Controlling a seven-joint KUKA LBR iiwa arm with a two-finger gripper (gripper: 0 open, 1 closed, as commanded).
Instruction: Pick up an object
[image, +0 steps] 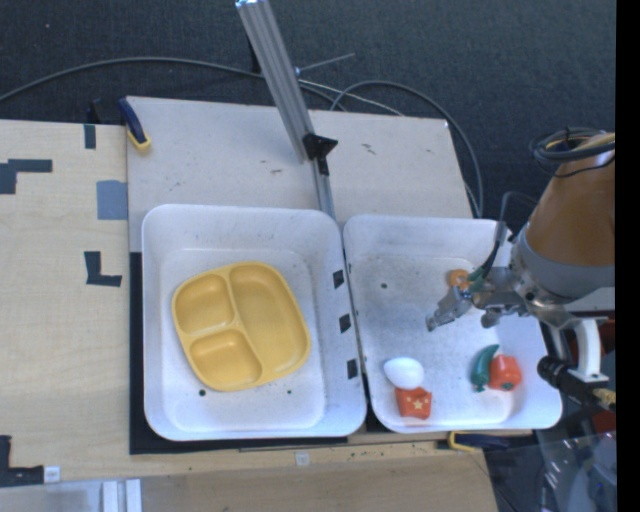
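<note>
So the arm (570, 235) comes in from the right and leans over the right bin (400, 245); the left bin (160, 300) just has a yellow divided plate (240, 325) sitting in it, well apart from the action. Task-wise nothing looks picked up yet; the pickable stuff sits along the near side of the right bin: a white egg-shaped thing (404, 371) touching a small red block (414, 402), and further right a red and green veggie toy (497, 370). The gripper (462, 298) hangs low over the middle of the right bin, pointing left and slightly near; there's a small orange bit (458, 278) right at it, but whether it's gripped, or how far apart the fingers are, can't be told from here; too blurry.
</note>
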